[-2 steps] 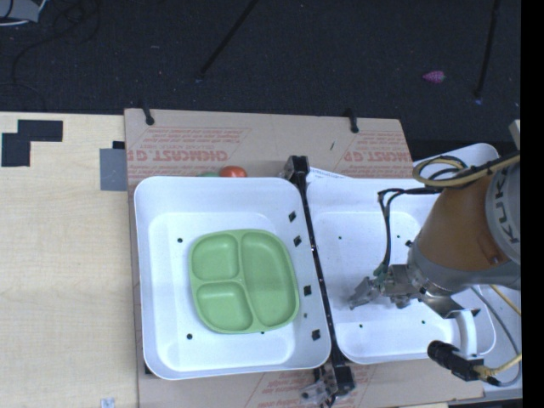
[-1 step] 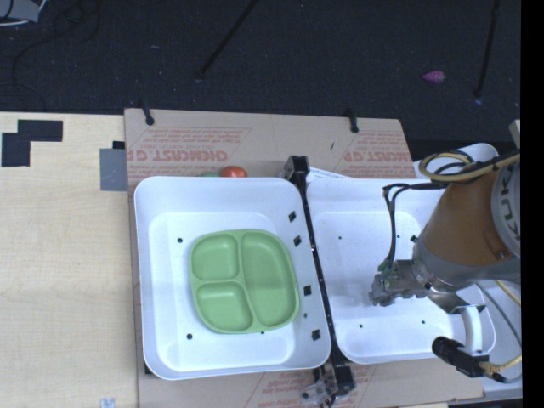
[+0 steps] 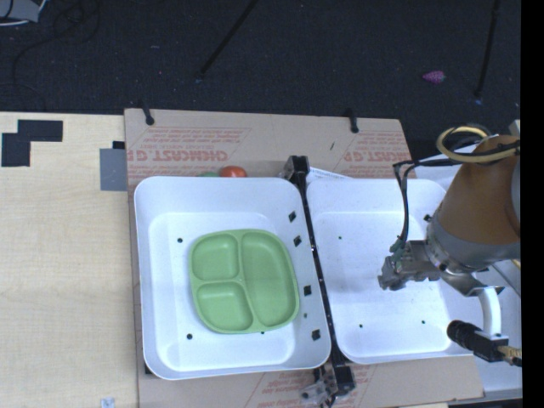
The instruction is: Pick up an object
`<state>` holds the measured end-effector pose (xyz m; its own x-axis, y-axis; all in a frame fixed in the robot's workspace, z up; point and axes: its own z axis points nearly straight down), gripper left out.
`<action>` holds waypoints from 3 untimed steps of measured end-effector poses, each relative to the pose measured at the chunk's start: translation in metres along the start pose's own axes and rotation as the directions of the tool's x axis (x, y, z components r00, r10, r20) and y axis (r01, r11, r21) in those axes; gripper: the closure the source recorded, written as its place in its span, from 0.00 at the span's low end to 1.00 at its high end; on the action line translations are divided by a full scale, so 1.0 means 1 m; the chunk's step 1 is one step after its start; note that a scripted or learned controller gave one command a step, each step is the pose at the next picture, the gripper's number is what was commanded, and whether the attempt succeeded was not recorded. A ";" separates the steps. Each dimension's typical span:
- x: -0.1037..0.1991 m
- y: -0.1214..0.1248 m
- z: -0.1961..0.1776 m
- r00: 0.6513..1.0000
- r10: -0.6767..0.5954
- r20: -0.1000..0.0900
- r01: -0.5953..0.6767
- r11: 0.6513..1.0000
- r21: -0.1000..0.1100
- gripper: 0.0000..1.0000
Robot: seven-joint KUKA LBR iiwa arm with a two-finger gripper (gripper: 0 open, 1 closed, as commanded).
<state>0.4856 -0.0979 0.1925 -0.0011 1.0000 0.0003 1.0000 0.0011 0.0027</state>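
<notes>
Reaching: two-finger gripper [image 3: 398, 272] low over right white bin [image 3: 357, 330]
Grip state: cannot tell
Next: cross to green three-compartment plastic plate [image 3: 244, 279]

you see the arm [image 3: 476, 202] as a bulky orange-brown cone over a grey collar, a yellow-and-black cable looped above it, a thin black cable running down toward the small dark metal gripper [image 3: 398, 272] at its tip.
</notes>
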 end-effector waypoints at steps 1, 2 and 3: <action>-0.001 0.001 -0.023 1.000 0.001 0.000 -0.001 1.000 0.003 1.00; 0.052 0.008 -0.033 1.000 -0.004 -0.002 0.004 1.000 0.005 1.00; 0.105 0.018 -0.023 1.000 -0.003 -0.002 0.003 1.000 0.007 1.00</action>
<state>0.5034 0.0070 0.2154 -0.0044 1.0000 0.0020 1.0000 0.0044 -0.0045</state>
